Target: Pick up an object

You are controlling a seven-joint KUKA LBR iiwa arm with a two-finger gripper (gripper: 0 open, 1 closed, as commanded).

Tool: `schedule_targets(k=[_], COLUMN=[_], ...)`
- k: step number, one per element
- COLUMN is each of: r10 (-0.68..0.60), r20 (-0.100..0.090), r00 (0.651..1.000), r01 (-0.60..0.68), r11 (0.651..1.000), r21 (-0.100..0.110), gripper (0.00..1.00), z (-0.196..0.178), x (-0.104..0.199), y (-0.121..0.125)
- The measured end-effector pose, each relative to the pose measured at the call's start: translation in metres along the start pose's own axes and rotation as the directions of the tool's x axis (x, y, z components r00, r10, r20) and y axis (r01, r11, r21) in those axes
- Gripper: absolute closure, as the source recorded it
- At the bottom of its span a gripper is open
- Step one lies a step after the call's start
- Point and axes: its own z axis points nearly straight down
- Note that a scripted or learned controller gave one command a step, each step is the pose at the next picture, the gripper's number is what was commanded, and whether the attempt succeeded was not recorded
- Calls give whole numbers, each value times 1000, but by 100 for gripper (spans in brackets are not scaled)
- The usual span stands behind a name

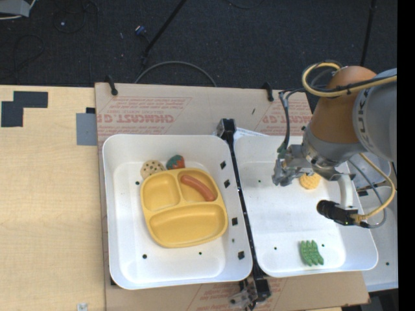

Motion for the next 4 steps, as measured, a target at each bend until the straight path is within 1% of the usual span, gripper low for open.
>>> schedule_targets(k=[1,2,3,4], r10=[-7,-7,-11,-10], r20=[0,1,-2,-1], r00=[1000,1000,1000,1000], r01=[7,7,11,10], r11=[1000,1000,1000,1000], r21=[-1,-2,5,7], gripper=[100,100,100,100], z=[-63,-123,-118,-106], x=[-3,-13,43,86], y=[0,-2,-10,-21])
